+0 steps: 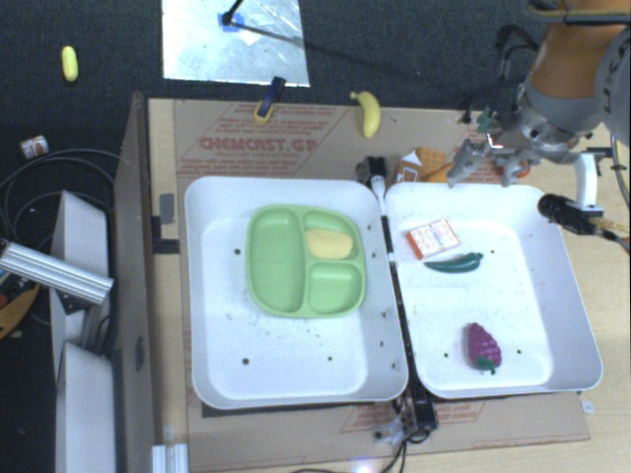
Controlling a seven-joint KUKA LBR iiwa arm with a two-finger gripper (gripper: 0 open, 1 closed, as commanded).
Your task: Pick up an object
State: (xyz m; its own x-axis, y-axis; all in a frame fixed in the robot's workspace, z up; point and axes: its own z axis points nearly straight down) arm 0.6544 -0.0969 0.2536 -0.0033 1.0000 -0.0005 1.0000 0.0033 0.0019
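Note:
My gripper [488, 166] hangs over the far rim of the right bin [567, 294], its fingers spread open with nothing between them. In that bin lie a small red-and-white box [432, 237], a dark green pepper [455, 262] just in front of the box, and a purple grape bunch [482, 347] near the front. The box lies about a hand's width nearer than the gripper and to its left. An orange item [424, 163] sits just behind the bin's rim, left of the gripper.
The left bin [222, 363] holds a green divided plate [296, 264] with a yellow food piece [329, 242] in one compartment. A banana [369, 113] and a blue-and-yellow clip [268, 100] lie on the cardboard behind the bins.

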